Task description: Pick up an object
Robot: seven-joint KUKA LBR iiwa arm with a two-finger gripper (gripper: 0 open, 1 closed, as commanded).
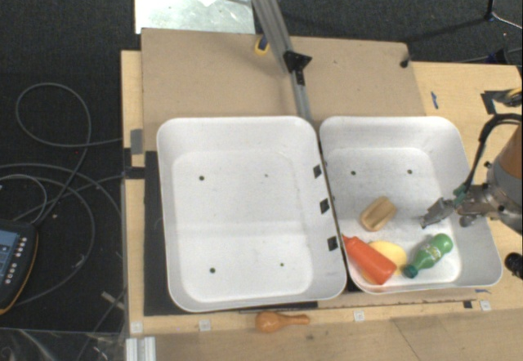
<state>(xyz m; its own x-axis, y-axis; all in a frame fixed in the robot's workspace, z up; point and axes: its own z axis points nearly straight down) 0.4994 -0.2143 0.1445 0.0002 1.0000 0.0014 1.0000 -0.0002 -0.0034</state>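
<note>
Several objects lie in the front half of the right bin (392, 155). A tan block (378, 213) rests near the bin's middle. An orange-red carrot-shaped piece (368, 260) lies in the front left corner, with a yellow lemon-like piece (389, 252) touching it. Beside those is a green bottle (427, 255), lying on its side. My gripper (439, 212) comes in from the right edge, low over the bin. It sits just above the green bottle in the view and to the right of the tan block, apart from both. Nothing shows held in it.
The left bin (245, 212) adjoins the right one along a clipped seam. A small orange-brown gourd-shaped object (282, 320) lies on the bench in front of the bins. A slanted metal pole (274, 12) crosses behind the bins. Cables lie on the floor at left.
</note>
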